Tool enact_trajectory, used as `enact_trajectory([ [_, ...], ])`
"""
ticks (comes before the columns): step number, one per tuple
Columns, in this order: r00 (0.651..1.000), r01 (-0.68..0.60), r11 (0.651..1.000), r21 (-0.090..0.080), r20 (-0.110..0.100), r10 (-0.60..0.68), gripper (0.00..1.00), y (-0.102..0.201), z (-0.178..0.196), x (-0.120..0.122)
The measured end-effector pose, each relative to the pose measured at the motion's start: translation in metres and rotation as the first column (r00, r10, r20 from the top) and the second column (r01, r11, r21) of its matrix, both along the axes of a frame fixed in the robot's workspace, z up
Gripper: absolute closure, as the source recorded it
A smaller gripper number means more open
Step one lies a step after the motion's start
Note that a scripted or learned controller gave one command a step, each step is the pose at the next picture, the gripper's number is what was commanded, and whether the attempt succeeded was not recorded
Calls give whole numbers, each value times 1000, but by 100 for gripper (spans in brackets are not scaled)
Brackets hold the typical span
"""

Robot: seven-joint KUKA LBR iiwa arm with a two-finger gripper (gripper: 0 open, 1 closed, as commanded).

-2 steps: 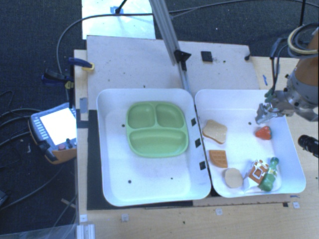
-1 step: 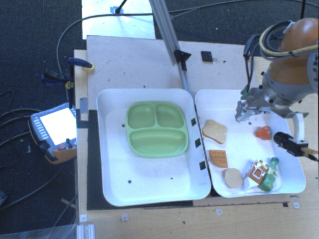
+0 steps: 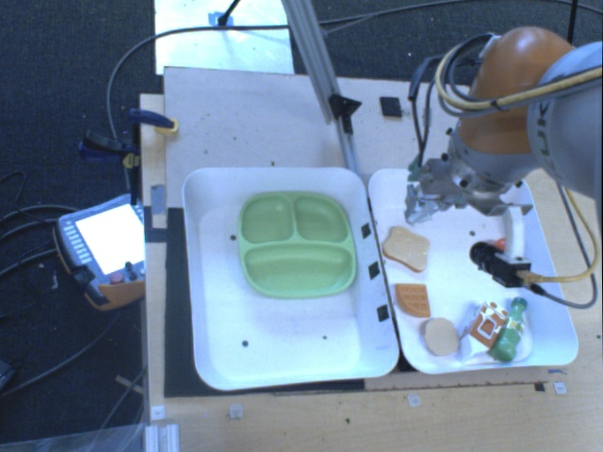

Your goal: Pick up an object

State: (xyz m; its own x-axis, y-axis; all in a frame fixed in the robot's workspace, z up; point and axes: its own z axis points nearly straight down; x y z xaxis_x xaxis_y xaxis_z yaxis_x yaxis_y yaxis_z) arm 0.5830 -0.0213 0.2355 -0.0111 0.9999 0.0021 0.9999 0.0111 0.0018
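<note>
**A:** In the camera view, how far has the pick been carried?

**B:** Nothing has been lifted. The fingers (image 3: 413, 205) are seen slightly parted with nothing held between them, over the far left part of the right shallow white bin (image 3: 565, 351). The whole grasp is judged to be left: the descent, the closing and the lift.

**A:** Where can a thing to be taken be found?

**B:** A tan slice of toy bread (image 3: 406, 250) lies flat on the bin floor just on the near side of the fingers, apart from them. It is judged the likeliest target. Beyond it on the same side are an orange-brown square cracker-like piece (image 3: 413, 299) and then a round tan disc (image 3: 440, 336). Well off to the near right of the fingers, a small orange-and-white carton (image 3: 487, 325) and a green plastic bottle (image 3: 507, 339) lie close together. A pale green divided plastic plate (image 3: 297, 245) is set in the left white bin (image 3: 193, 281), well to the left of the fingers.

**A:** And how is the arm posed?

**B:** The grey arm with its orange band (image 3: 513, 83) is reached in from the right and bent over the right bin's far side. The wrist is turned downward, so the fingers are pointed at the bin floor on a slight leftward slant.
</note>
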Motion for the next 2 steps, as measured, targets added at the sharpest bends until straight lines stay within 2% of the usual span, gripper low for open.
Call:
enact_trajectory([
  [1, 1000, -1, 1000, 1, 1, 1, 100, 63, -3, 15],
  [2, 1000, 0, 1000, 1, 0, 0, 100, 118, 1, 14],
])
